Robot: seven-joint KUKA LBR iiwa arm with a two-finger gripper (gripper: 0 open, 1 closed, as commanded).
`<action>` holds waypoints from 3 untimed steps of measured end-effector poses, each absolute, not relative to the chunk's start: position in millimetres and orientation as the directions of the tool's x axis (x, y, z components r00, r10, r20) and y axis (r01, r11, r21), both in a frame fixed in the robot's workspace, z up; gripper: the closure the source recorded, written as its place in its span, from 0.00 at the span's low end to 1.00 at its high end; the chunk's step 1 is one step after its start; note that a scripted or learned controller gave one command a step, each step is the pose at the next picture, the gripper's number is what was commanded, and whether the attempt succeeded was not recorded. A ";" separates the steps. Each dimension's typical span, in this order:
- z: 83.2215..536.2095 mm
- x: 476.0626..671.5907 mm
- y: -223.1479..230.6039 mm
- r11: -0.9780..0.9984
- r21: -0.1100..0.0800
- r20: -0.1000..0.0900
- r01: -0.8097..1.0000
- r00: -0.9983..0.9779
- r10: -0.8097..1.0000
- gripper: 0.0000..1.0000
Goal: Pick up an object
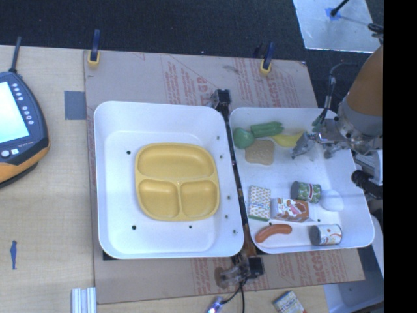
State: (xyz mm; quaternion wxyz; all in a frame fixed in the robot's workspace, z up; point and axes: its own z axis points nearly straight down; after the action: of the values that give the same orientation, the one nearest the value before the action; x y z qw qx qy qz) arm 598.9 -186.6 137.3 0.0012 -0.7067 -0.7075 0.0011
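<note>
The right bin holds several small items. A green vegetable, a green ball, a yellow piece and a tan bread slice lie at its far end. Nearer lie a green can, a white lump, a checkered box, a red-and-white packet, a sausage and a grey can. My gripper hovers over the bin's far right part, just right of the yellow piece. It is open with nothing between its fingers.
The left bin carries a yellow divided plate. A handheld control pendant rests on the bench at far left. Clamps pin the cardboard at the back. A small packet lies in front of the bins.
</note>
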 end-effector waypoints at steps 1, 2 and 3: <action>95.0 544.5 -131.7 0.006 -0.007 0.001 1.000 -0.006 1.000 0.00; 92.9 646.4 -124.3 0.003 -0.003 0.000 1.000 -0.003 1.000 0.00; 94.1 656.1 -104.8 -0.002 0.000 -0.012 1.000 0.002 1.000 0.00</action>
State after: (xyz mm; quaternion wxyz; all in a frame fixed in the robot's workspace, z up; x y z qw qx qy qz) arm 656.1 -104.8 94.1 -0.0044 -0.7077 -0.7065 0.0041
